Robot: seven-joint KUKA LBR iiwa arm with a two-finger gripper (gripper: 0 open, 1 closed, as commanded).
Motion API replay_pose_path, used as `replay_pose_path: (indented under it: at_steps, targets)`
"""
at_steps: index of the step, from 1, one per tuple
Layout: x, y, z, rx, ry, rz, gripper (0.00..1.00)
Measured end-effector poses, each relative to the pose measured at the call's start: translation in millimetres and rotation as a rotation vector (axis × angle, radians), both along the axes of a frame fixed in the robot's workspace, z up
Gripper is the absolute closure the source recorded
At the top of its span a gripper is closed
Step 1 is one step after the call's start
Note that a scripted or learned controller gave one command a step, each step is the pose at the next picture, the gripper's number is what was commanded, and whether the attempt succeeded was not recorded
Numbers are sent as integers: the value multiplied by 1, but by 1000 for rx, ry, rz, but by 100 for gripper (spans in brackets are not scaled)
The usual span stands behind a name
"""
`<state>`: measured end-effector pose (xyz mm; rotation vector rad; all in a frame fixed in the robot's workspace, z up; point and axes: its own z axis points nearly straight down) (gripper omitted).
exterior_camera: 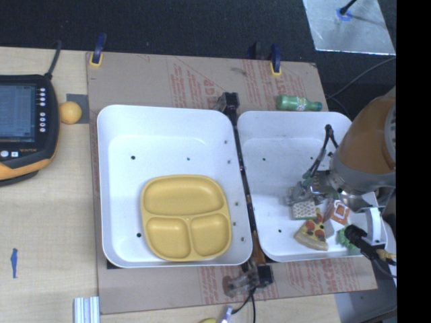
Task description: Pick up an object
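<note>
My gripper (pixel 301 192) is down in the right bin (pixel 283 153), reaching in from the right below the arm's orange band. Its tips sit just above a small tan waffle-like piece (pixel 304 210). A toy pizza slice (pixel 312 234) lies right below that, near the bin's front wall. A small red and white item (pixel 339 212) and a green piece (pixel 349 237) rest at the bin's right side, partly behind the arm. Nothing shows clearly between the gripper's tips.
The left bin (pixel 135 133) holds a yellow divided plate (pixel 186 216). A green bottle (pixel 298 103) lies on the cardboard behind the right bin. A teach pendant (pixel 23 126) and a yellow ball (pixel 70 112) sit at the far left.
</note>
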<state>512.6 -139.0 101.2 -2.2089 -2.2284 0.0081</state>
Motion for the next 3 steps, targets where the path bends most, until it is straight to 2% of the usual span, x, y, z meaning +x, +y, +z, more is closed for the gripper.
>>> replay_pose_path:
  at_steps: [1,2,3]
  targets:
    - [-6,-10,58,1,-5,-8,100]
    - [65,40,97,2,-5,-5,100]
    - [47,106,139,2,-4,-5,100]
